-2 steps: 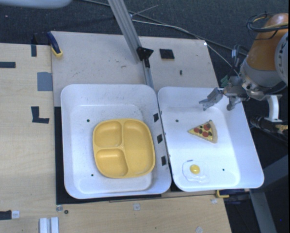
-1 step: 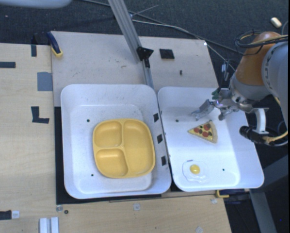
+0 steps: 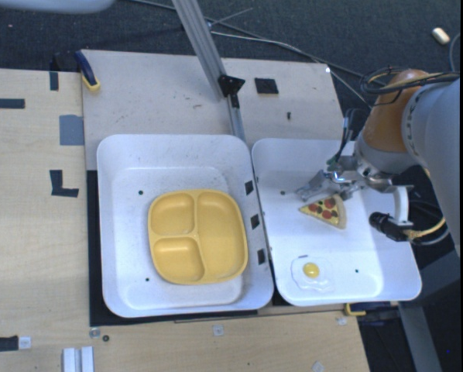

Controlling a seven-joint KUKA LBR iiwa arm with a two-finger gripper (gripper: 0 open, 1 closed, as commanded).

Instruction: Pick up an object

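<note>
My claw (image 3: 330, 183), whose grip I cannot tell, hovers beside the pizza slice (image 3: 325, 210): light, stiff, flat, best pinched across its edges.

- the left bin (image 3: 119, 208) holds a divided plate (image 3: 197, 235), lying near its middle.
- in the right bin (image 3: 386, 273), a pizza slice (image 3: 325, 210) lies just under my gripper (image 3: 334, 183).
- a fried egg (image 3: 310, 273) lies nearer the front edge, apart from the slice.

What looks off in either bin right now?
Nothing stands out. The yellow divided plate lies flat in the left bin; the pizza slice and fried egg lie flat in the right bin.
</note>
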